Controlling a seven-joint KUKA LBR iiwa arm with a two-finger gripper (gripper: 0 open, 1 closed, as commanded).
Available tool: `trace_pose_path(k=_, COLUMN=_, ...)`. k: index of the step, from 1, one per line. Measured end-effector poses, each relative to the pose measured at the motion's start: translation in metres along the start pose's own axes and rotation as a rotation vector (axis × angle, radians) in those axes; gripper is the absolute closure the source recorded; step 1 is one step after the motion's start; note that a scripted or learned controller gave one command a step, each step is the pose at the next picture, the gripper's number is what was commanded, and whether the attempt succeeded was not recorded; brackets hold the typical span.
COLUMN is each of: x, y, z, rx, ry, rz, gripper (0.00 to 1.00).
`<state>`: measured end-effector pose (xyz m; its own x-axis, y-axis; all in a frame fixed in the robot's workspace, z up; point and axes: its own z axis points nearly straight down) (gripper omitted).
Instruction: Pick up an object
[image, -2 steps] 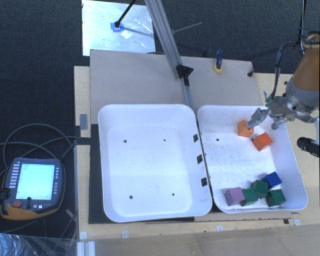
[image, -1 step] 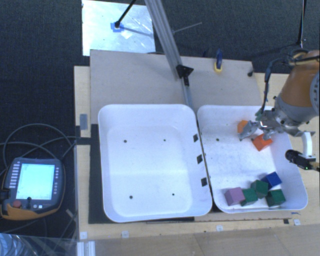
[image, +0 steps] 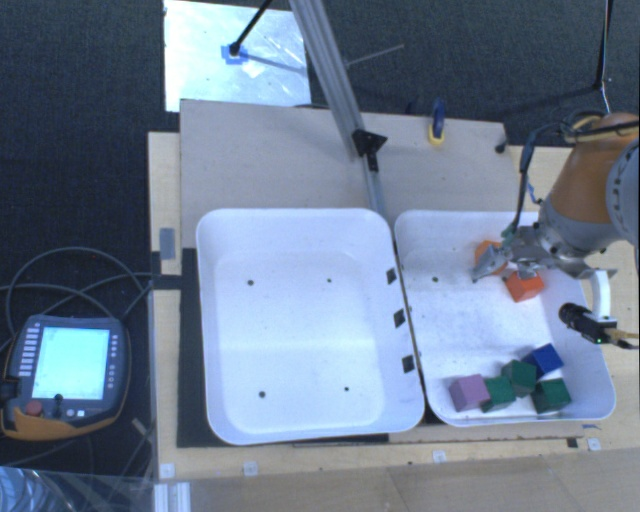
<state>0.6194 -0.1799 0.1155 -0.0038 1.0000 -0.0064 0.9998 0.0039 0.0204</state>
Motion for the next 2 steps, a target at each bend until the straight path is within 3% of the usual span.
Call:
trace_pose_path(k=1, x=-0.001, y=0.001, z=-0.01, rx=-0.004, ry=-0.002, rz=-0.002, gripper=1.0)
trace_pose_path(k=2, x=-0.006, y=0.013, z=-0.066, rx=0.012, ry=0.004, rz=-0.001, gripper=1.0)
